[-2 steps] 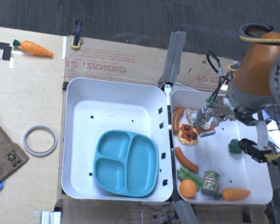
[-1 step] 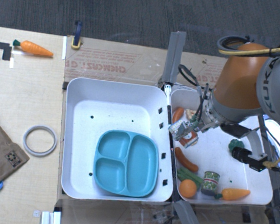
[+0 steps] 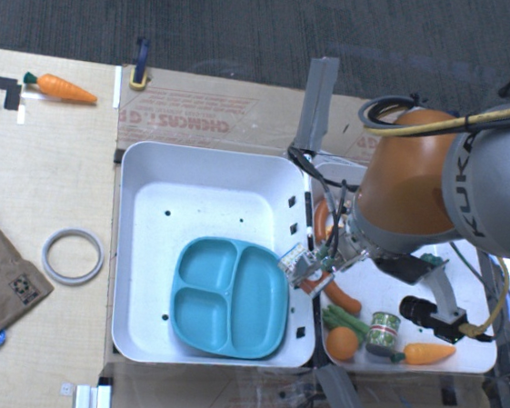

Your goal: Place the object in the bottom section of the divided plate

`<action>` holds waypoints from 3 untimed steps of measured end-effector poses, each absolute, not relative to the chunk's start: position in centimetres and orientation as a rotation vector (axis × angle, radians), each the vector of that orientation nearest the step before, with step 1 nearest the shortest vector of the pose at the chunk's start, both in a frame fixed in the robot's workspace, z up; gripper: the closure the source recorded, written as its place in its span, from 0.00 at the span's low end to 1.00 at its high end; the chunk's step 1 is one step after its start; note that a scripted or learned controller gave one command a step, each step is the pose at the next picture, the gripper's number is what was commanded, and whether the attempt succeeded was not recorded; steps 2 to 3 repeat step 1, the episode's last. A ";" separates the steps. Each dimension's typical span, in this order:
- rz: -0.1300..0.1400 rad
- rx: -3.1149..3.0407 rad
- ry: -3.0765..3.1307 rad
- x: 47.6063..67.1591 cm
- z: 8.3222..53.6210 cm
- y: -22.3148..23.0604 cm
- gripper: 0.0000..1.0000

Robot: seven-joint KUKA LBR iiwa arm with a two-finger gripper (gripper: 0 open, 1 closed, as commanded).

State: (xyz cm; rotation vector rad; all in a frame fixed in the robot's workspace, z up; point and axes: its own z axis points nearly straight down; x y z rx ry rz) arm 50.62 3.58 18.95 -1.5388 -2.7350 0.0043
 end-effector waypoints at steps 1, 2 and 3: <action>0.004 -1.539 -2.735 50.6 19.0 3.5 0.00; 0.004 -1.539 -2.735 50.6 19.0 3.5 0.00; 0.004 -1.539 -2.735 50.6 19.0 3.5 0.00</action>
